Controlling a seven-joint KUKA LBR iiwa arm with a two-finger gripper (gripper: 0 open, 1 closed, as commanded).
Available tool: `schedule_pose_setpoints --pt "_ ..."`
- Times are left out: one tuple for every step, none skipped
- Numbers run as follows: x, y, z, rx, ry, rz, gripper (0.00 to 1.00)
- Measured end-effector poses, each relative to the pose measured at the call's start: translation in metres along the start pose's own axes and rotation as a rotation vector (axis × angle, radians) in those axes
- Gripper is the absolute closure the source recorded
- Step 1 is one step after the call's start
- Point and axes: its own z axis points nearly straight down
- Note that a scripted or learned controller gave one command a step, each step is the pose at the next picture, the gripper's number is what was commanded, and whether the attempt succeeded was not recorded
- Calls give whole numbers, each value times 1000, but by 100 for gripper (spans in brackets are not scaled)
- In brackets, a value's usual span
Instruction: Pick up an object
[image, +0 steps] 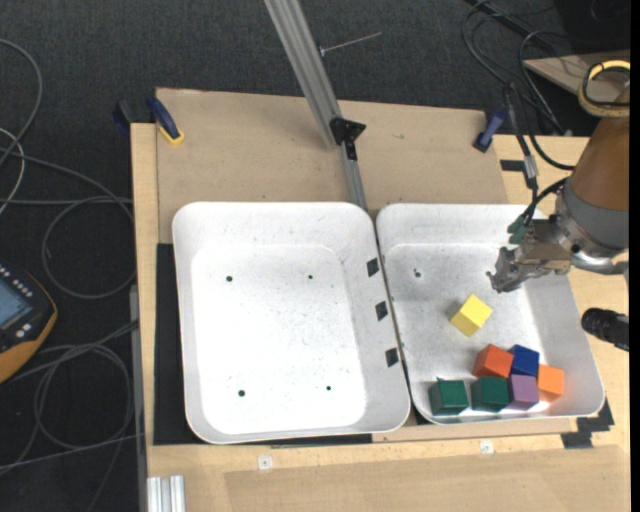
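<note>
The gripper (505, 277) is hanging over the right bin (420, 232) toward its far right side, and whether it is apart or together I cannot tell. A yellow block (471, 314) is lying alone near the bin's middle, just beside the gripper. Orange (492, 361), blue (525, 357), purple (524, 389) and green (449, 396) blocks are sitting bunched along the bin's near edge toward its right corner.
</note>
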Motion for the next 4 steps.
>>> schedule_pose_setpoints --pt "44 22 4 -3 -1 -1 100" --pt "101 30 -2 -3 0 -2 100" --pt "144 49 3 -3 0 0 100" --pt "197 58 19 -1 0 -1 100"
